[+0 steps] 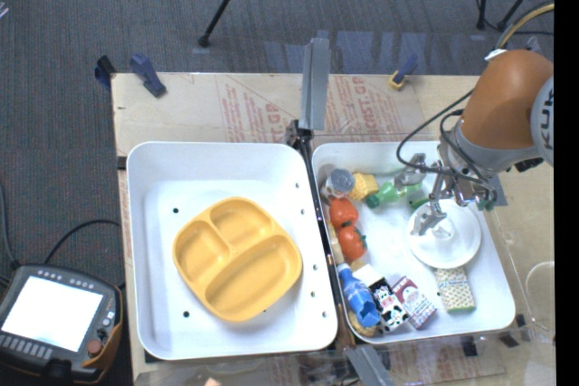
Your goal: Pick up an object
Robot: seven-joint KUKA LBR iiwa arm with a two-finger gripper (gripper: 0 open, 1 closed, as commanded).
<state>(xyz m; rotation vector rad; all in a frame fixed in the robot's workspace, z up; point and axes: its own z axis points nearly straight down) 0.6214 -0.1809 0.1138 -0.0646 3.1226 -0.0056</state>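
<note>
pendant (56, 318): grey handheld box with a pale blank screen and orange trim, low at the left on dark carpet.
bins: two shallow white plastic ones, rounded corners, side by side on a plywood bench (226, 108).
left bin (154, 185): one yellow plate (237, 258), smooth, oval, split into three compartments.
right bin (493, 280): one round white saucer (445, 238), glossy; two red tomato-like pieces (346, 226), one above the other; one yellow corn piece (364, 186); one green bottle-shaped toy (394, 192) lying on its side; one blue bottle (359, 296); two small printed cartons (403, 302); one pale checked block (455, 289); one round grey-lidded item (340, 183).
gripper (431, 221): metal, over the saucer's upper left part, near the bin's middle; whether the fingers are apart or together, cannot tell.
arm (507, 108): grey with an orange dome, from the right.
clamps: two blue ones (147, 73) at the bench's back edge.
</note>
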